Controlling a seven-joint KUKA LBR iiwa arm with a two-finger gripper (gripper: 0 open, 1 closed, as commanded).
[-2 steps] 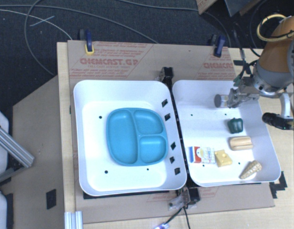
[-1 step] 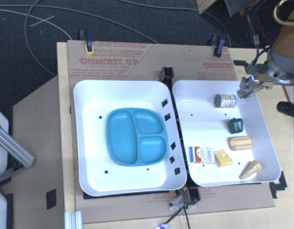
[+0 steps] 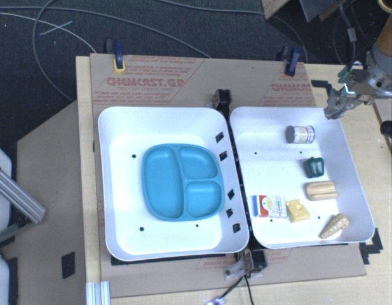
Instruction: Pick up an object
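Camera view: I read the gripper [image 3: 338, 107] as poised over the far right corner of the right bin [image 3: 348, 164], and I cannot tell how its fingers stand. Inside that bin the candidates lie untouched: a small can [image 3: 300, 134] nearest the gripper, then a green pepper [image 3: 314, 167], a bread roll [image 3: 320, 190], a cheese wedge [image 3: 298, 211], a carton [image 3: 269, 206] and a cone [image 3: 333, 226]. Nothing is lifted; I judge approach, grasp and lift all remain.

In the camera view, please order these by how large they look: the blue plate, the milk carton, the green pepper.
Largest to smallest:
1. blue plate
2. milk carton
3. green pepper
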